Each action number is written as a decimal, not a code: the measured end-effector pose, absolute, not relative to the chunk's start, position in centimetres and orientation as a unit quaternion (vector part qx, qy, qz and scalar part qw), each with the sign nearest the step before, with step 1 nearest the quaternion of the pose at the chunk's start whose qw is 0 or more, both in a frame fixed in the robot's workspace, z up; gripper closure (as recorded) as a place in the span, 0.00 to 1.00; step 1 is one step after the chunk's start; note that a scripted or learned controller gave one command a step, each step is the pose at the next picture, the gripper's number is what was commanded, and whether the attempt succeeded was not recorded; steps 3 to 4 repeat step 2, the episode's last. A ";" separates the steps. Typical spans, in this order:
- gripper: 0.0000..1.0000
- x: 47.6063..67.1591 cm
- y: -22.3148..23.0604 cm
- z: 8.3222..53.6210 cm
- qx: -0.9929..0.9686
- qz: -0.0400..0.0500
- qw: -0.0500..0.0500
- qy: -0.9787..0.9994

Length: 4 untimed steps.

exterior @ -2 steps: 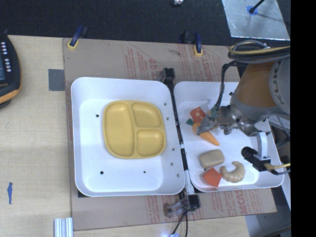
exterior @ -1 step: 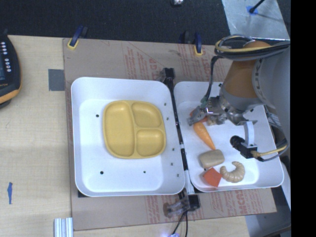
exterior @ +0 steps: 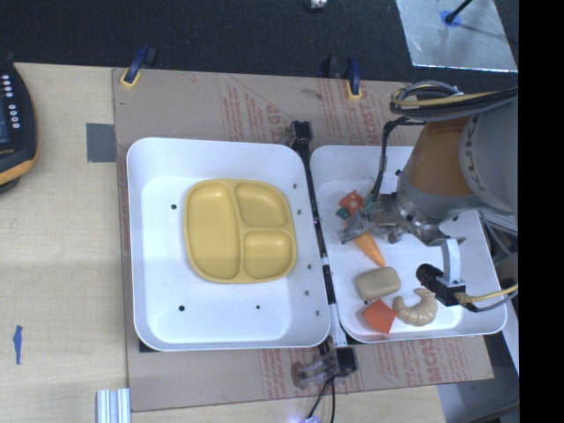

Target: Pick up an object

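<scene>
Sitting side by side on the bench: two white bins. Lying in the left bin [exterior: 145,236], a yellow three-part tray [exterior: 238,230], roughly centred, compartments bare. Lying in the right bin [exterior: 480,329], several small toy foods. Resting near the right bin's middle, an orange carrot [exterior: 372,248], tip pointing toward the near rim. Lying just past the carrot toward the near rim, a tan block [exterior: 377,283]. Sitting below the block, a red wedge [exterior: 379,316], touching or nearly touching a croissant [exterior: 417,308] to its right. Showing above the carrot, toward the far rim, a small red-and-green piece [exterior: 351,203], partly covered.

Hovering over the right bin, just above the carrot, the gripper [exterior: 363,226]; opening and grip impossible to tell, with dark metal parts blurring together there. Covering the right bin's far right part, the grey arm [exterior: 458,161], cut off at the edge.
</scene>
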State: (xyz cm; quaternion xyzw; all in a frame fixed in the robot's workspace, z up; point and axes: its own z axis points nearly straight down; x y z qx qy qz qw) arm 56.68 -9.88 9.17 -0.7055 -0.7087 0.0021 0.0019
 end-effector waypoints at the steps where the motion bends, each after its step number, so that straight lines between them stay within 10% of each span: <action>1: 1.00 56.7 -10.0 10.2 -0.707 0.002 0.002 -0.708; 2: 1.00 54.0 -5.6 19.3 -0.705 0.001 0.002 -0.709; 4: 1.00 54.0 -5.6 19.3 -0.705 0.001 0.002 -0.709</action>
